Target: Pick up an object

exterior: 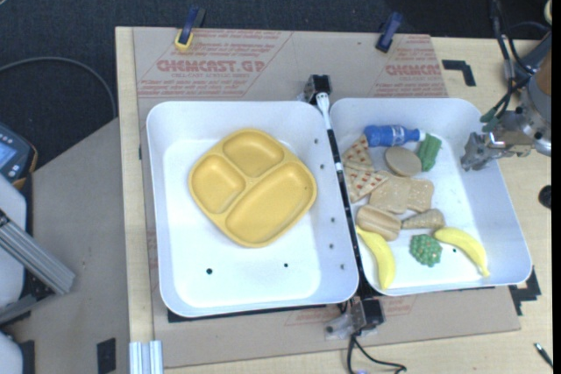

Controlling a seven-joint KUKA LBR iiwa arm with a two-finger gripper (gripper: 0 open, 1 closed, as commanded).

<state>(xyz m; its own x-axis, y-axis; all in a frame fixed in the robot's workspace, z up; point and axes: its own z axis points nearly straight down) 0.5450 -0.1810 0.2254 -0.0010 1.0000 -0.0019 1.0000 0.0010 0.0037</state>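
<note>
Right bin holds the pickable items: blue bottle at 12 o'clock, green piece beside it, round tan disc, crackers, bread slices, two bananas and green grapes toward 6 o'clock. Claw at the bin's 3 o'clock rim, nothing visibly between fingers, opening can't be told. Left bin carries a yellow divided plate, on the worktop
</note>
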